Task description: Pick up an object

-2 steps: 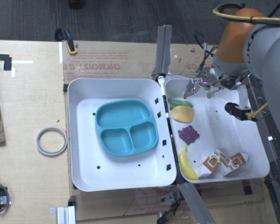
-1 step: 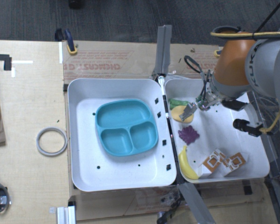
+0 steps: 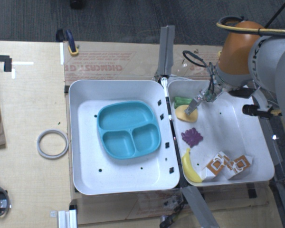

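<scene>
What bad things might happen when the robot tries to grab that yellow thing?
The gripper hovers at the pale yellow rounded object, which sits right beside the small green object and close to the right white bin's inner wall. Risks:
1. The fingers may nudge the green one or catch both.
2. The yellow one looks rounded, so it might slip out.
3. The wall may block a finger.

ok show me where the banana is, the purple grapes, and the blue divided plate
banana (image 3: 190,167), camera view, on the middle of its curved yellow body.
purple grapes (image 3: 192,137), camera view, on the centre of the bunch.
blue divided plate (image 3: 128,128), camera view, on the ridge between its compartments.
</scene>
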Available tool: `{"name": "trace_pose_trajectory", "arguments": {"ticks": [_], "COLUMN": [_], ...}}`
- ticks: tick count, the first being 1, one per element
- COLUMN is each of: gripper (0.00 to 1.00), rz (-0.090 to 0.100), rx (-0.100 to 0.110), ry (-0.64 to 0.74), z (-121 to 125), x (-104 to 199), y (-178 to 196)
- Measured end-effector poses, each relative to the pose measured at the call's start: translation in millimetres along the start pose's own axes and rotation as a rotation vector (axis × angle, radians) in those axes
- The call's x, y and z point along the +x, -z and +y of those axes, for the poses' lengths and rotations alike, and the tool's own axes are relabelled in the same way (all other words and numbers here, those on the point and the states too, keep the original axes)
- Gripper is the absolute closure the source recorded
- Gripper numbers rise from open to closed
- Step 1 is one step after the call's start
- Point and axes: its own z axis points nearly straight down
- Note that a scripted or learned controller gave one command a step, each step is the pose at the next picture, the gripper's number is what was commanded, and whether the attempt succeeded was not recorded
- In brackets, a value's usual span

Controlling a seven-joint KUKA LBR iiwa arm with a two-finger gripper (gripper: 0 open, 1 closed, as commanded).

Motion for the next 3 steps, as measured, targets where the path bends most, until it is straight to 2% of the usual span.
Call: {"name": "trace_pose_trajectory", "arguments": {"ticks": [1,2,3], "gripper": [0.00,0.00,0.00], "rz": [0.001,-0.003,0.002], "rx": [0.001,0.000,0.002], "ry": [0.146,0.312,0.161], "z": [-4,-58,-22], "x": [21,-57,-10], "y": [-1,82,12]}}
